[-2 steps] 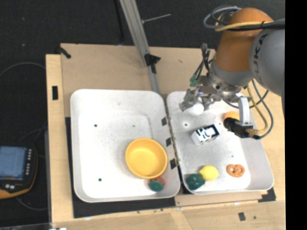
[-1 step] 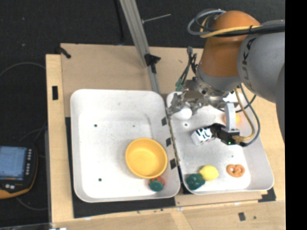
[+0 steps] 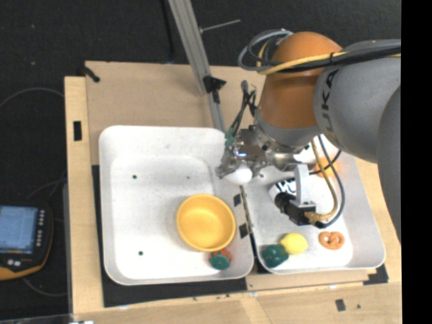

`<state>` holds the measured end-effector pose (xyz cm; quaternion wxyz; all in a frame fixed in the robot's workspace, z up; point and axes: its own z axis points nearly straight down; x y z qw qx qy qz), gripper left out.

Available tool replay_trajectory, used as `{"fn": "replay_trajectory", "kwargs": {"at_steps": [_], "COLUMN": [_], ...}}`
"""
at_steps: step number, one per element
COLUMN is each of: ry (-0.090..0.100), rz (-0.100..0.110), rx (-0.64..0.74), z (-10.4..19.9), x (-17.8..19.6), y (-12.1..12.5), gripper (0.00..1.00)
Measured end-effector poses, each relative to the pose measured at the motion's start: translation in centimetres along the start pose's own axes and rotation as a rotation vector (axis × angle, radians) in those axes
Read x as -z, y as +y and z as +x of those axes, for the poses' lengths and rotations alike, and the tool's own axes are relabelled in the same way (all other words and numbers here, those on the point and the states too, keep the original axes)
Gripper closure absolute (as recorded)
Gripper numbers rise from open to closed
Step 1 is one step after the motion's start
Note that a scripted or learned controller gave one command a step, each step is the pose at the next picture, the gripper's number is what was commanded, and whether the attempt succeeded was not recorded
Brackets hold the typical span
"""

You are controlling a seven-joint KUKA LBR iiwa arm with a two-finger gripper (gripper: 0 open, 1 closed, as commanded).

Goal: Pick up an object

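My gripper (image 3: 237,167) hangs over the rim between the two bins, at the upper right corner of the left bin (image 3: 135,181). A small white rounded thing (image 3: 239,175) shows right at its tip; whether it is gripped is unclear. A yellow bowl (image 3: 205,221) sits upright in the left bin, below and left of the gripper. A small green and red piece (image 3: 220,260) lies by that bin's front edge. In the right bin (image 3: 358,241) lie a green piece (image 3: 273,254), a yellow ball-like fruit (image 3: 294,243) and an orange pretzel-shaped ring (image 3: 331,239).
A slanted metal rail (image 3: 196,52) rises behind the bins toward the top. The arm's grey body and orange band cover the right bin's upper part. A handheld screen unit (image 3: 23,238) lies off the bench at left.
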<state>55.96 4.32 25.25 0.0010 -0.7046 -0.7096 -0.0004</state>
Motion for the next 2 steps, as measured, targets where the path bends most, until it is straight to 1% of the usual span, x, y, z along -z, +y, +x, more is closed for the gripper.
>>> {"fn": "replay_trajectory", "kwargs": {"at_steps": [1,2], "ry": [0.000,0.000], "rz": [0.000,-0.001], "rx": [0.000,-0.005], "z": [4.09,3.89], "x": [-0.41,-0.41], "y": [-2.12,-2.06], "gripper": [1.00,0.00]}}
